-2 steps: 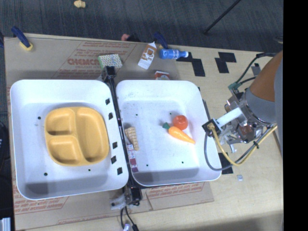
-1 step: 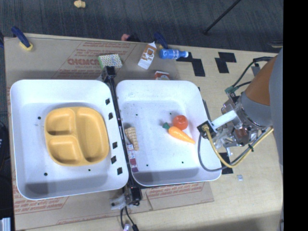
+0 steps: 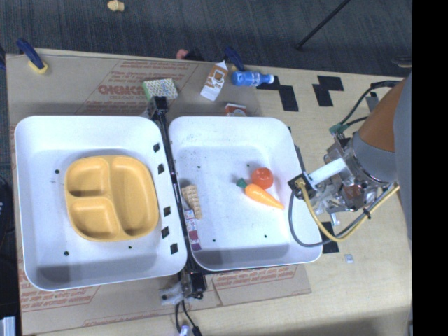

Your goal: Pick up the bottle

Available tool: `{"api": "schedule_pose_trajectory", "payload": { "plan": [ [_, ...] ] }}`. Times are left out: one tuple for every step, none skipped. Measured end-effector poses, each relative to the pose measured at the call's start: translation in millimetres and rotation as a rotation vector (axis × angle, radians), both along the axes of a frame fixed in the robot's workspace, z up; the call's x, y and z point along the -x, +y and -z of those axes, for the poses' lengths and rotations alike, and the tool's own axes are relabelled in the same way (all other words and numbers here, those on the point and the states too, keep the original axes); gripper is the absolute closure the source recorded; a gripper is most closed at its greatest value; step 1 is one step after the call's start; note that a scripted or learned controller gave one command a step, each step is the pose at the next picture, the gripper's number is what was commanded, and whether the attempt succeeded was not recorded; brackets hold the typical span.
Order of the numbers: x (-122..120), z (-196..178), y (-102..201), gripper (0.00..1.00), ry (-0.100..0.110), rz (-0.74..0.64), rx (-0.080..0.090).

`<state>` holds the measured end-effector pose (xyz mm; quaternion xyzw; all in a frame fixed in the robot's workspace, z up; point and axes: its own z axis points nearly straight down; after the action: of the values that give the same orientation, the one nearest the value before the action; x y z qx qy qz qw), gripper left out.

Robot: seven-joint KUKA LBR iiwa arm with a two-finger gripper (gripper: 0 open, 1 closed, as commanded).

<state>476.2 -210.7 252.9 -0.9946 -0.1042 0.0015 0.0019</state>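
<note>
Two bins side by side on bench. Left bin: divided plate at centre. Right bin: carrot right of centre, tomato touching it at 12 o'clock; wafer against left wall. Bottle on bench at 12 o'clock of right bin, carton just left of it. Gripper outside right bin at 3 o'clock.

Red printed lettering runs across the cardboard sheet under the bins, above the left bin and along its lower edge, but it is too blurred to read. The small carton's label is likewise illegible.
</note>
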Motion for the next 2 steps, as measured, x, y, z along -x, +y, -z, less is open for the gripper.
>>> {"api": "schedule_pose_trajectory", "payload": {
  "plan": [
    [0,-15,0,1.0,-0.001,0.0,0.0],
    [0,-3,0,1.0,0.002,0.001,-0.001]
  ]
}}
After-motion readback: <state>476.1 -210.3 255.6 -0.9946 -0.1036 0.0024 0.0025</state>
